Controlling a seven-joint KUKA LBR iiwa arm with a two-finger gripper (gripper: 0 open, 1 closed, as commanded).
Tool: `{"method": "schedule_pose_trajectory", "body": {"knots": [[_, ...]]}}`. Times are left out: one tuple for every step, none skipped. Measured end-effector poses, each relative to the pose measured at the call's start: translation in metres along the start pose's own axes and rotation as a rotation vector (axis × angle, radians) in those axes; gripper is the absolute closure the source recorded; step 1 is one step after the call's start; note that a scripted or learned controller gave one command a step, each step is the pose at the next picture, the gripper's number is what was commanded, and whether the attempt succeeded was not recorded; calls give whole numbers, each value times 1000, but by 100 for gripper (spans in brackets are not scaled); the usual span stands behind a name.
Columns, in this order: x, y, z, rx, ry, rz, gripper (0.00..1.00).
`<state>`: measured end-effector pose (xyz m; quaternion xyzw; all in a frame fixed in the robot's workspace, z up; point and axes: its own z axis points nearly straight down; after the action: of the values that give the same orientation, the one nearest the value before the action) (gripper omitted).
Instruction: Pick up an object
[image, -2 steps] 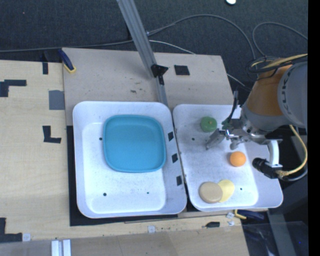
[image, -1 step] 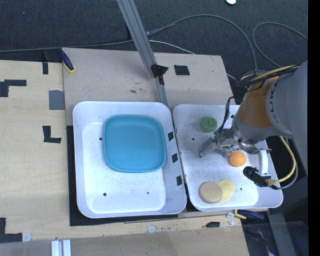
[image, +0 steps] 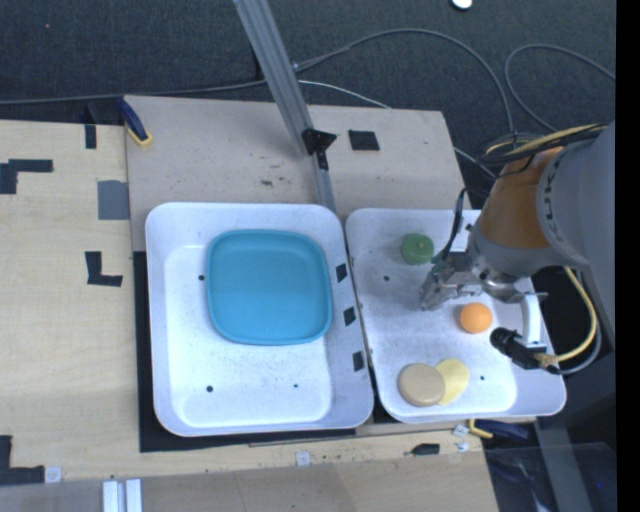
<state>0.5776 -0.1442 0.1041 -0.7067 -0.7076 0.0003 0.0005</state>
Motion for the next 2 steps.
{"method": "schedule_pose_trajectory", "body": {"knots": [[-2,-3,-62,-5,-1,1,100],[-2,-2,-108,-3,-1,1,100]]}}
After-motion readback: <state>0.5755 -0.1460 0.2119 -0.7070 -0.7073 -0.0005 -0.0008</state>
